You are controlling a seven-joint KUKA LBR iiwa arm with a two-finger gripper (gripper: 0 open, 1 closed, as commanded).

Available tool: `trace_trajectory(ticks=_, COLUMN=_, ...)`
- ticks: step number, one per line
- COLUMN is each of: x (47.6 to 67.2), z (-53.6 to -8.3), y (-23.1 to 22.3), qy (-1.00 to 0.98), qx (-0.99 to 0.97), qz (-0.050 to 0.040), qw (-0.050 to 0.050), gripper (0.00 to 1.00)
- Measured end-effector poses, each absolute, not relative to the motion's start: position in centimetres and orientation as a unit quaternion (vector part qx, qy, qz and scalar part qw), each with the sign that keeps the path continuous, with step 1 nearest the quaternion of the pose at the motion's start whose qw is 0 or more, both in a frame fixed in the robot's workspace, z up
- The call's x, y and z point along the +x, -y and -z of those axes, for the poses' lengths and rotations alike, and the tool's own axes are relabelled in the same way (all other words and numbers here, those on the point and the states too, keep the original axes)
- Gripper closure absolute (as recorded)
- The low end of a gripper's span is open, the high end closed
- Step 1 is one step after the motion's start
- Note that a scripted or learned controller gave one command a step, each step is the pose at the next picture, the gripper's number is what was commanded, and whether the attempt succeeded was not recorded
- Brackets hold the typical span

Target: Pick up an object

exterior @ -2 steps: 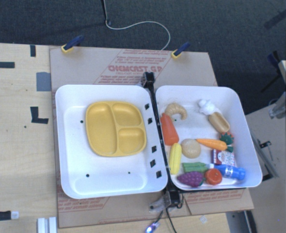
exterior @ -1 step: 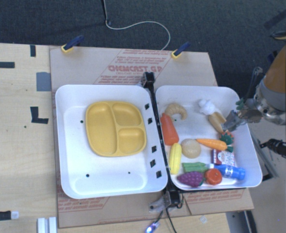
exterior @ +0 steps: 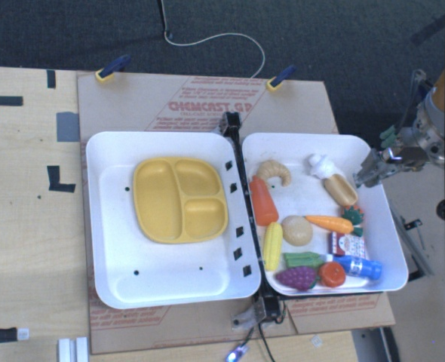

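Gripper (exterior: 367, 173) hangs at the frame's right edge over the right bin's (exterior: 373, 145) rim; finger state cannot be determined. Right bin holds about eleven toy foods (exterior: 313, 228). Left bin (exterior: 102, 202): one yellow tray (exterior: 181, 200).

Right bin (exterior: 313, 143) crowded with toy food; bare floor strip near top rim, beside croissant (exterior: 274, 172).

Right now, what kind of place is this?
Probably a robot grasping test bench: two white bins clamped onto cardboard, toy food like a corn cob, and a gripper at the right bin's edge.
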State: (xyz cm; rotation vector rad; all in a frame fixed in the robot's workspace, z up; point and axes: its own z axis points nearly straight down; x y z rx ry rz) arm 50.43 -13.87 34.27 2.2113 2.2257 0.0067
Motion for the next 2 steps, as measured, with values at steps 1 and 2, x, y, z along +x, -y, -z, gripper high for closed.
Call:
trace_trajectory(ticks=1, x=48.8, z=-53.0, y=14.0, qy=-0.708, qx=0.706, qz=-0.0048, qw=0.008, gripper=1.0)
trace_trajectory(ticks=2, x=48.3, z=-43.0, y=17.2, qy=-0.706, qx=0.708, qz=0.0026, qw=-0.003, gripper=1.0)
